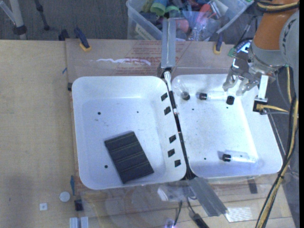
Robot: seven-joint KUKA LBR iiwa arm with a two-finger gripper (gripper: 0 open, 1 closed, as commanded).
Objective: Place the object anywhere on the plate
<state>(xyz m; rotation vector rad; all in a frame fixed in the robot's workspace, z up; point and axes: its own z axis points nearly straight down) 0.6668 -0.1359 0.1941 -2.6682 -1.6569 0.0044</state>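
left bin (90,103): holds dark ridged plate (128,156) at 6 o'clock, lying flat.
right bin (209,127): clear tube, black cap (239,157), at 5 o'clock; another (211,96) at 12.
gripper (241,85): 1 o'clock of right bin, fingers apart, nothing between them.

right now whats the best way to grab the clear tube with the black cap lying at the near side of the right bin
Grip the clear tube across its middle, coming straight down from above. It lies flat with its long axis left to right and its black cap at the left, so probably set the fingers front and back of it.
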